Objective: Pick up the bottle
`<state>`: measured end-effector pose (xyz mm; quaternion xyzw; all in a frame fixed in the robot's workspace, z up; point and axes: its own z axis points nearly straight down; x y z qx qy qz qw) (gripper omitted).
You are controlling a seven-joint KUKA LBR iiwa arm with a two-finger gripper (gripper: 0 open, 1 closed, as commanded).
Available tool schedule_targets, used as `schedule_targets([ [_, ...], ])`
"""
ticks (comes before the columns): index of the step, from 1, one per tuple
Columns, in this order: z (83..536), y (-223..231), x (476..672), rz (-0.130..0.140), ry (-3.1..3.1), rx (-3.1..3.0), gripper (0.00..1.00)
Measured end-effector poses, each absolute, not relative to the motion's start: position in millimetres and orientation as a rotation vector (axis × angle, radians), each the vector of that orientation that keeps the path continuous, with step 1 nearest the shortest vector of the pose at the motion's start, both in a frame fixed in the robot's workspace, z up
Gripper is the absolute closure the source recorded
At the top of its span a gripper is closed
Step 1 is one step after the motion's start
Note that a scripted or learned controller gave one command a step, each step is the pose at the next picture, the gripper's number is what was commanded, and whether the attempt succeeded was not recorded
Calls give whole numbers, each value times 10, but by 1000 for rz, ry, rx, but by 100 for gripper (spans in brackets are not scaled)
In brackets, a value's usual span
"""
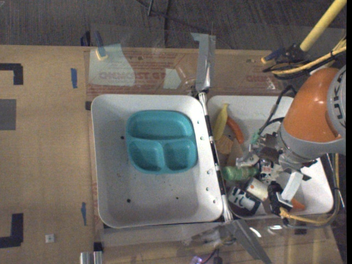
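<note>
A green bottle [236, 174] lies on its side near the left wall of the right bin [324, 194]. My gripper [263, 168] hangs low over the middle of that bin, just to the right of the bottle's end and very close to it. The grey wrist and orange band of the arm rise behind it to the upper right and hide part of the bin floor. I cannot make out whether the bottle is touched by the gripper.
The right bin also holds a yellow banana [220, 121], an orange carrot-like piece [235, 131], a dark bowl [242, 200] and a small white cylinder [256, 188]. A teal divided tray [161, 141] lies in the left bin [110, 191]. Yellow cables run at the right.
</note>
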<state>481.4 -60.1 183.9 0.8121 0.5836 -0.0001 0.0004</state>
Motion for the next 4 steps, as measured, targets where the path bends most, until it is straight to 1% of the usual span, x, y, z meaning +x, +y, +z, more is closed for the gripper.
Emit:
schedule_targets([
  [1, 1952, -1466, 5051, -1, 1850, 2538, 0],
  [2, 2048, -1467, 5058, 0, 1848, 2536, 100],
  [3, 1419, -1640, 4896, -3, 1817, 2566, 100],
  [4, 1853, -1955, 4795, -1, 1700, 2640, 100],
])
